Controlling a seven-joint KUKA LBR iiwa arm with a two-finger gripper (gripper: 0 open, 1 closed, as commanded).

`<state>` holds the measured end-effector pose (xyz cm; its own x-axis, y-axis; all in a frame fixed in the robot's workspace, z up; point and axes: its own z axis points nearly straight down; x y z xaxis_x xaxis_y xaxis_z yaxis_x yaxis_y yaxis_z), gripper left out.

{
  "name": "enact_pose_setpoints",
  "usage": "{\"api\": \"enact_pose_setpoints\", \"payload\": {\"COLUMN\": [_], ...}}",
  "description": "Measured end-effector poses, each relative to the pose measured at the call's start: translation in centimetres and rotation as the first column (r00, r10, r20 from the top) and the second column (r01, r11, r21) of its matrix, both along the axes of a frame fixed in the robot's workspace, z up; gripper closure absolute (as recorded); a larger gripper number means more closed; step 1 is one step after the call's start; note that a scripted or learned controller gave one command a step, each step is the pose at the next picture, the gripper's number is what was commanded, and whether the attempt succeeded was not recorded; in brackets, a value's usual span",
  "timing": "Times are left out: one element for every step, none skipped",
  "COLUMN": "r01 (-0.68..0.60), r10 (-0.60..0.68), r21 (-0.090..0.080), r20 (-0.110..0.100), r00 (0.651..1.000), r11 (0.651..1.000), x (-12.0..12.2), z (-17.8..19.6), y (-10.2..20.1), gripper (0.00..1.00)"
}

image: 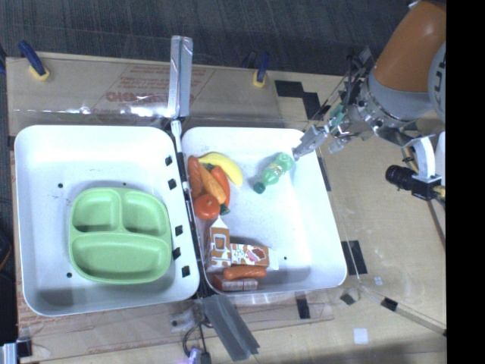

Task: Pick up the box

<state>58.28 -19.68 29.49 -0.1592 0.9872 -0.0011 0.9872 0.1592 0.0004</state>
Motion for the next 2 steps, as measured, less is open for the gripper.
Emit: {"api": "enact_pose_setpoints", "payload": {"r01": [-0.125,-0.209], "r10": [0.125,0.209], "r21": [0.002,0.001], "r20": [-0.004,-0.001], "r00": [0.992,0.978], "r11": [0.992,0.978], "x": [1.1,-0.1], "z": [-12.8,-20.3], "y": [-1.2,-1.2], "gripper": [0.0,0.0]}}
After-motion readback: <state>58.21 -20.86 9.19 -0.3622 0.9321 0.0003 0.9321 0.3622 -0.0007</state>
